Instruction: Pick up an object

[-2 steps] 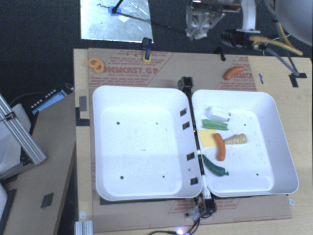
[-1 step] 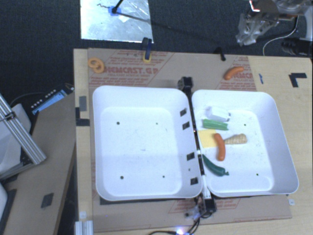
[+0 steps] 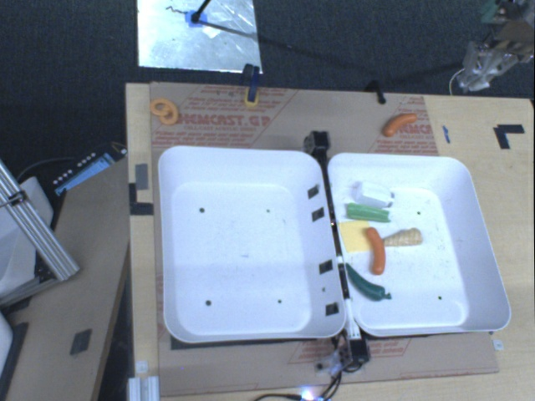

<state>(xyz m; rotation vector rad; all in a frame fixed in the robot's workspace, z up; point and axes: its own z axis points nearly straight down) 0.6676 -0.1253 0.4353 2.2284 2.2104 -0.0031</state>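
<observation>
The gripper (image 3: 493, 61) sits blurred at the frame's top right corner, partly cut off, well apart from the right bin (image 3: 481, 215), its state impossible to tell.

Robotics lab: white bins (image 3: 242, 161) on cardboard-covered bench (image 3: 276, 111) (cables about).

A brown cardboard sheet (image 3: 276, 119) (printed with red lettering) covers the bench. Beyond its far edge lies dark blue carpet (image 3: 67, 48) bearing a shiny silver panel (image 3: 196, 23); left of the sheet stands an aluminium frame rail (image 3: 33, 224).
</observation>
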